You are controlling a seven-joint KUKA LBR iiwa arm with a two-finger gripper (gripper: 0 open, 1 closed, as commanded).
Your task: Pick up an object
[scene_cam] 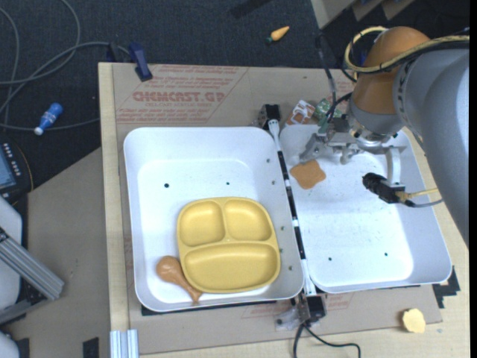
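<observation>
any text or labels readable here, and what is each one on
"CHEMCAST GP" in large red letters, printed on the brown board behind the left bin.
Smaller red print runs above and below that name on the board; too blurred to read.
A faint red line of print on the board's front strip is also too blurred to read.
The small packet behind the right bin bears markings too small to read.

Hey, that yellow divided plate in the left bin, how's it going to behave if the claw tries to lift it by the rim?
The yellow plate looks like moulded plastic, so probably stiff and light. It is wide and flat, so gripped at one edge it would likely tilt. Its glossy surface may slip. A drumstick toy sits against its lower left edge and could get nudged.
</observation>
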